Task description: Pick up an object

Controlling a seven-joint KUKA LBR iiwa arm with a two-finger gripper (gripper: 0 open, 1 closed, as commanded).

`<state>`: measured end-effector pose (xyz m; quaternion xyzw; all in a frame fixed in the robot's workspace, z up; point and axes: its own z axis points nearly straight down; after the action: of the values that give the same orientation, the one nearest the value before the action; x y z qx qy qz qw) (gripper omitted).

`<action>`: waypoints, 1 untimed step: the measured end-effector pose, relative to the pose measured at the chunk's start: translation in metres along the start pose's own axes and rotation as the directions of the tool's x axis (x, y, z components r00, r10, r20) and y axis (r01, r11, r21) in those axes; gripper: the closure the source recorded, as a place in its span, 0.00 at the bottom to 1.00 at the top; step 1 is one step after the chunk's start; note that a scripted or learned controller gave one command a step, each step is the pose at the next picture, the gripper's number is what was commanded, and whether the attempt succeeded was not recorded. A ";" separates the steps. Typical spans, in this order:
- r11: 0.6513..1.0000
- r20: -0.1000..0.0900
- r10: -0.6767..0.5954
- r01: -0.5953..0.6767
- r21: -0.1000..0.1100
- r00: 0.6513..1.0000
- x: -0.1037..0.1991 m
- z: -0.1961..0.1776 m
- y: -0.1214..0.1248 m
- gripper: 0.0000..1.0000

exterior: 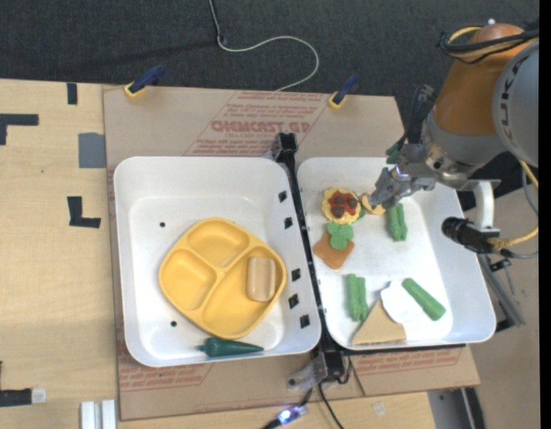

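My gripper (383,195) hangs low over the upper part of the right bin (454,266). It sits between a small round toy pizza (340,204) on its left and a green pickle-shaped piece (396,222) just below and to its right. Its tip is close to the pizza's right edge, and I cannot tell whether they touch. Nothing is visibly lifted off the bin floor. Below the pizza, a green broccoli piece (339,235) lies on an orange slice (332,254).
Lower in the right bin lie a green pod (355,295), another green piece (424,298), a white oval (396,304) and a tan wedge (380,331). The left bin (141,195) holds a yellow divided plate (212,280) with a bread roll (261,276), and a green pepper (230,349).
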<state>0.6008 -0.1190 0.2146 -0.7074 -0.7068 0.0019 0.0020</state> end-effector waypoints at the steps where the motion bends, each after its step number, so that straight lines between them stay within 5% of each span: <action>1: 1.000 0.000 0.000 0.000 0.000 1.000 0.014 0.007 -0.054 1.00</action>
<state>0.5471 -0.1051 0.2083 -0.7075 -0.7067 0.0018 0.0023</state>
